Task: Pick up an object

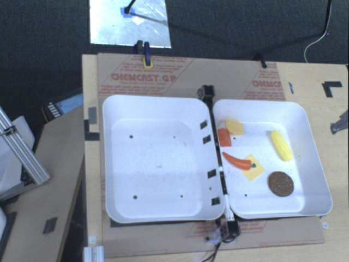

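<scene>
Camera view: right white bin (313, 146) holds yellow plastic corn cob (281, 145), brown round patty (281, 184), red chili pepper (236, 159) lying across flat yellow cheese slice (255, 171), orange-red block (224, 137), yellow wedge (235, 126). Grey gripper (341, 122) at right edge, beyond bin, apart from all items; open or closed cannot tell. Left white bin (109, 146) alongside.

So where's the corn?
The corn lies in the right bin, toward its right wall, just above the brown patty and right of the cheese slice.
</scene>
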You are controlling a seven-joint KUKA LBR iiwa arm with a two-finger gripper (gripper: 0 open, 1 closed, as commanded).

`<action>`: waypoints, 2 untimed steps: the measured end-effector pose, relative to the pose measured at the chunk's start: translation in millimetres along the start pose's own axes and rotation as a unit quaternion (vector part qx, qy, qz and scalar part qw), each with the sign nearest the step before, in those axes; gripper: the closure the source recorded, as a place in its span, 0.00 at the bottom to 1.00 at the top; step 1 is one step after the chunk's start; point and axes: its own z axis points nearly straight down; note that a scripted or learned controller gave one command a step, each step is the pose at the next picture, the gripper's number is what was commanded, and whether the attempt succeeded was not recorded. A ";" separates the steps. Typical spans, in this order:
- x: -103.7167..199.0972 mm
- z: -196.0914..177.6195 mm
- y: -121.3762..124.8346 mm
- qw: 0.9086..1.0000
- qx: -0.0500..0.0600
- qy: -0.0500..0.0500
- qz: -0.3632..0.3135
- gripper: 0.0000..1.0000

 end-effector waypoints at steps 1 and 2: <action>-0.1 -54.6 4.4 1.000 -0.003 -0.001 -0.002 0.00; -0.1 -63.6 4.9 1.000 -0.004 -0.002 -0.004 1.00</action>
